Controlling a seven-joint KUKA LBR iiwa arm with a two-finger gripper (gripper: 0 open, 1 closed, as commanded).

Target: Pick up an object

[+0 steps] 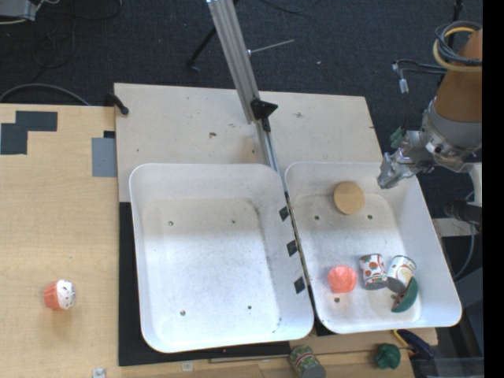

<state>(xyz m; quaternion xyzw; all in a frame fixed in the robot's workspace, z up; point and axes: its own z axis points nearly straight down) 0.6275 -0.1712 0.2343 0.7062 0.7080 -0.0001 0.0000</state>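
Over the right bin's (441, 246) far corner, jaws hover.

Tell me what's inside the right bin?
The right bin holds a tan disc, a pink ball, two small cans and a green piece. The cans partly cover the green piece.

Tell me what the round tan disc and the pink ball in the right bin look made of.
Tan disc: likely wood or cork, judging by its matte, even tan face. Pink ball: probably foam or soft rubber, being dull with no shine. Neither is certain.
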